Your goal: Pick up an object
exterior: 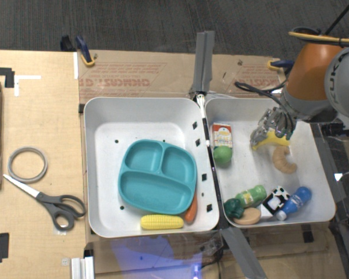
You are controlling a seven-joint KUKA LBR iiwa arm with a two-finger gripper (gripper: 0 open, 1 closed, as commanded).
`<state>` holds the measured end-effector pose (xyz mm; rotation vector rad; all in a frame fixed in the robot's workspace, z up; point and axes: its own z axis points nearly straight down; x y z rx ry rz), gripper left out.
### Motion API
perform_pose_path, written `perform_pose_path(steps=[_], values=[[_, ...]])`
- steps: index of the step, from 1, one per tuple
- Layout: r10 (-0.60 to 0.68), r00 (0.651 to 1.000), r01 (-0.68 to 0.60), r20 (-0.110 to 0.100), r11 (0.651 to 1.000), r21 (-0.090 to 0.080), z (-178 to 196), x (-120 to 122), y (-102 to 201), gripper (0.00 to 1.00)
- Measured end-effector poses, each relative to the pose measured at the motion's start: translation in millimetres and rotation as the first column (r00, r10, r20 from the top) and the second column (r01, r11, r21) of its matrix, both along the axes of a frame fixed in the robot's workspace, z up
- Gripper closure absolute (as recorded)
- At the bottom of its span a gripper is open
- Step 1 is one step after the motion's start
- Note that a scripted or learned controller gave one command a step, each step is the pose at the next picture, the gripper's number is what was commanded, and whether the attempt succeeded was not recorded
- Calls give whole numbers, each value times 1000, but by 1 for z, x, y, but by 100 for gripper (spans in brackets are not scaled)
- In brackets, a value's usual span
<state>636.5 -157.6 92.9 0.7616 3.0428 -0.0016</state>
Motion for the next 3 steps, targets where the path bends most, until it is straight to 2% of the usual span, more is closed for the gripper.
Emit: perform_pose_path(steps=[1,2,3], values=[[4,1000,-4,5,1000,-3,11,2,1,100],[-122,993,122,-1,993,2,111,-13,91,100],[-13,1000,13,-2,1000,1,114,-41,-20,100]])
